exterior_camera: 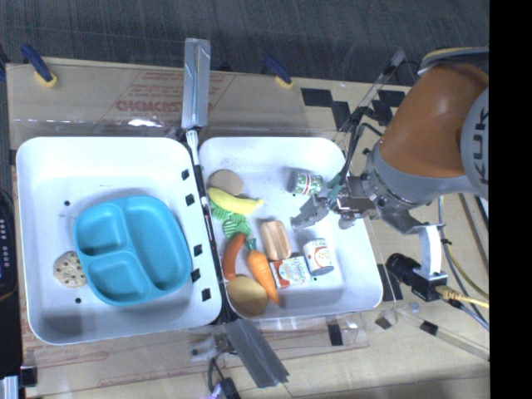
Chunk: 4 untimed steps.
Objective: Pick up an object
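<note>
Can (305, 181), small, green and silver, lying on its side in the right bin (357, 281), just up and left of the claw (320, 209). Likely light, stiff, smooth and apt to roll; best gripped across its round body. Claw hangs low over the bin; its opening cannot be told, nothing seen held. Below the claw: small carton (318, 256). To its left: bread bar (275, 239), carrot (263, 274), banana (233, 200). Far left: blue tray (133, 248).

Probably a robotics lab, clamped bench (249, 90), white bins (33, 223), cables (465, 298)
</note>
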Each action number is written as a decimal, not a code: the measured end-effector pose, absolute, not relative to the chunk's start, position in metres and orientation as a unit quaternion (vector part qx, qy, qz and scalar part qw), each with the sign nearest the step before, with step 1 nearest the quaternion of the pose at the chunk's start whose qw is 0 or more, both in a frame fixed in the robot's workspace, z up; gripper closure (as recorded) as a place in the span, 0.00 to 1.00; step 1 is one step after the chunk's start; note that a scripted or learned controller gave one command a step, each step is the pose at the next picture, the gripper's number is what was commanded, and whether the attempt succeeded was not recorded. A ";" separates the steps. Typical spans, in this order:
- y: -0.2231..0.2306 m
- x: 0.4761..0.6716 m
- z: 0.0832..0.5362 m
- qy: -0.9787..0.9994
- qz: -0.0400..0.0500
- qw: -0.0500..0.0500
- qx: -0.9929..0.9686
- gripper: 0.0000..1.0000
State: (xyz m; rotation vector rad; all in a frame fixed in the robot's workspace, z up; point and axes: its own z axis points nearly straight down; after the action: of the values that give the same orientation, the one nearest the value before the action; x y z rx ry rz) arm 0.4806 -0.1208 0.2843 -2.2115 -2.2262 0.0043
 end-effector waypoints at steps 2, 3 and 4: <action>-0.174 0.524 0.096 -0.723 -0.002 -0.002 -0.691 0.00; -0.154 0.634 0.094 -0.738 -0.001 -0.001 -0.675 0.00; -0.169 0.577 0.106 -0.729 0.001 0.001 -0.685 0.00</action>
State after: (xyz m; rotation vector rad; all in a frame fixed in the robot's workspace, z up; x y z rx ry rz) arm 0.5775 -0.1692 0.1059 -2.1491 -2.2880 0.0040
